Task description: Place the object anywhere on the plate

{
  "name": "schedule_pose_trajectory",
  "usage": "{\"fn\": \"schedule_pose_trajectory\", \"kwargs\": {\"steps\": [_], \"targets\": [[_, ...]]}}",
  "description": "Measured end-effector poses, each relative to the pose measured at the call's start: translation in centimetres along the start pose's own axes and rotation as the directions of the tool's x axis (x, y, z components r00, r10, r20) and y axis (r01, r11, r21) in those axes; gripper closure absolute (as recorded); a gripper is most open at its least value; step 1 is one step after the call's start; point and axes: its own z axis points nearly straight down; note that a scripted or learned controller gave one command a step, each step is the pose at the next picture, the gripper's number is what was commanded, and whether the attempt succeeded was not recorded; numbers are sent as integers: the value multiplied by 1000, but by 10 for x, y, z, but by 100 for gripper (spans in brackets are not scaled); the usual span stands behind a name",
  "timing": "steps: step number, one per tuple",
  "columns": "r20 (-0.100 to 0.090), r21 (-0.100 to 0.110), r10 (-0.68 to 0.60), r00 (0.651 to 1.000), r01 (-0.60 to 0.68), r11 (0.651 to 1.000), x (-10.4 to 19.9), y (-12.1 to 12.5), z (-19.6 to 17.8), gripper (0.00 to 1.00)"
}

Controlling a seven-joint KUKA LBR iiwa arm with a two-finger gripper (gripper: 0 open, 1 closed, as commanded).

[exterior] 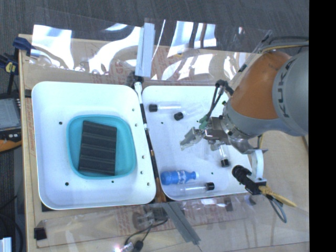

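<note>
Arm [273, 96] is reaching in from the right and hanging over the right bin [157, 156]. The gripper [191, 137] is sitting above the middle of that bin, pointing toward the divider between the two bins. It's all grey metal against white from this angle, so I can't tell if it's spread or pressed together. I'm seeing nothing clearly pinched in it.

Left bin [47, 140] is holding the blue plate [126, 146], roughly centred. A dark ribbed block [98, 147] is lying flat on the plate, fully inside its rim and turned slightly off square. It's well apart from the gripper, a whole bin away.

Loose stuff lying in the right bin:
- blue bottle [177, 177] on its side near the front edge, below and left of the gripper
- clear tube with a black cap [197, 188] lying just beside the bottle, closer to the front wall
- another clear tube [165, 107] with a black cap, near the back left corner
- small black piece [178, 116] just right of that tube
- small vial [224, 159] with a dark end, sitting under the wrist; too small to say more

Nothing in the right bin is touching the gripper as far as I can make out.

A yellow cable [275, 197] is trailing off the wrist hardware past the front right corner of the bin.
</note>
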Motion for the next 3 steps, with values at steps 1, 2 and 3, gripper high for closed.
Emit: {"fn": "schedule_pose_trajectory", "kwargs": {"steps": [1,2,3], "targets": [[-1,-2,99,995,-99,995,-33,-10,-83,0],[-2,-3,235,972,-235,972,-62,-7,-180,0],[0,3,285,959,-285,959,-41,-9,-80,0]]}}
